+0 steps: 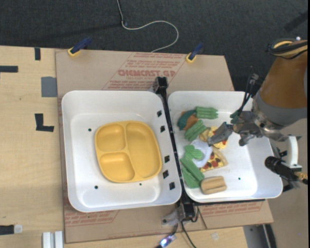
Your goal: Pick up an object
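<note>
Claw (219, 135) low over right bin (258, 187), reaching in from the right, dark fingers angled down-left toward the toy pile. Spread or pressed together: cannot tell, tips too dark and small against the clutter. Nothing visibly pinched. Grey arm (279, 112) with orange band above the wrist, entering from right edge.

Toy food clustered in left half of right bin, hard against the divider. Green ridged piece (206, 112) at top, lying roughly level. Teal piece (184, 120) just left of it, with a bit of orange touching. Second green piece (195, 130) below, tilted. Yellow-and-red bit (217, 142) directly under the claw tip, touching or nearly so; cannot tell which. Pale mint piece (194, 152) lower, beside pizza slice (214, 163) with red spots. Long green pod (190, 171) slanting along the divider side. Tan bread roll (213, 184) nearest the front wall, apart from the claw.

Left bin (72, 138): yellow sectioned plate (128, 151), three compartments, near the middle.

Both bins on cardboard sheet (139, 71) with red print, held by two blue-and-yellow clamps (79, 46) at the far corners. White cable (144, 25) looping on dark floor beyond.
</note>
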`<state>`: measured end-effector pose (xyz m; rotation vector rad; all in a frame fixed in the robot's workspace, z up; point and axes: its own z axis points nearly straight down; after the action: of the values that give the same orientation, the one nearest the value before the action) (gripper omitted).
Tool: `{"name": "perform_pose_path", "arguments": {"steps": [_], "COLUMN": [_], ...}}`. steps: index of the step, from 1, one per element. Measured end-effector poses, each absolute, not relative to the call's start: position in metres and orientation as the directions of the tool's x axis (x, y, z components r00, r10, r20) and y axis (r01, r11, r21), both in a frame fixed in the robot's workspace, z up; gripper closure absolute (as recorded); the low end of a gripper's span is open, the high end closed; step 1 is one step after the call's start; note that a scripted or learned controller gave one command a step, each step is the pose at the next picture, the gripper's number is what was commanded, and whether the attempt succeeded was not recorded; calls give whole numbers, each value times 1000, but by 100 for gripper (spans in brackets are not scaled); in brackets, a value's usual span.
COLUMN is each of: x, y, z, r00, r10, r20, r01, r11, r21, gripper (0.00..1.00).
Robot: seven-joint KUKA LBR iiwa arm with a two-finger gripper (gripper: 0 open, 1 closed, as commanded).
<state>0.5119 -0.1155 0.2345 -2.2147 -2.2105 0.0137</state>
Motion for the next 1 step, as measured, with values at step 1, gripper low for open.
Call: {"name": "perform_pose_path", "arguments": {"steps": [1], "x": [514], "y": [-115], "z": [241], "r00": [-1], "r10": [1000], "r20": [1], "r01": [1000], "r11": [1], "r21": [-2], "gripper": [0]}}
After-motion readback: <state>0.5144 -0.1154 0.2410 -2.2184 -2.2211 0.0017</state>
